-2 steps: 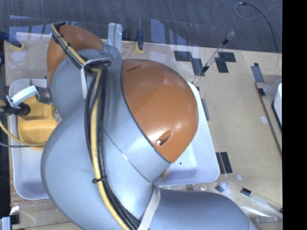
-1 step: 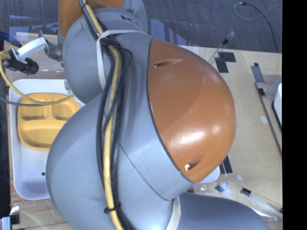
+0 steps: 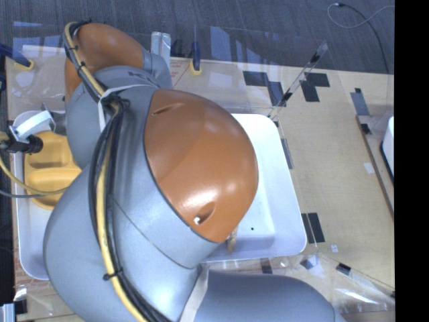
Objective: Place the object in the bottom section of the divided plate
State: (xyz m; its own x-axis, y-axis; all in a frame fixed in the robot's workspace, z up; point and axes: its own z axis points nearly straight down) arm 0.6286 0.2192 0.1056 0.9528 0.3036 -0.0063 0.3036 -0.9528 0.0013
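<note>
Our arm [image 3: 167,200] looms over both bins [image 3: 281,200], a yellow plate [image 3: 50,170] at left; we cannot tell the hand's state.

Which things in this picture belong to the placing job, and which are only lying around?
Belonging to the job:
- arm, which hides most of the bench
- yellow divided plate, in the left white bin

Just lying about:
- right white bin
- black tape marks
- cable

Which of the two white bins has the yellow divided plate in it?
The left bin: the yellow plate sits at its left side. The right bin shows bare white floor where the arm leaves it uncovered.
</note>
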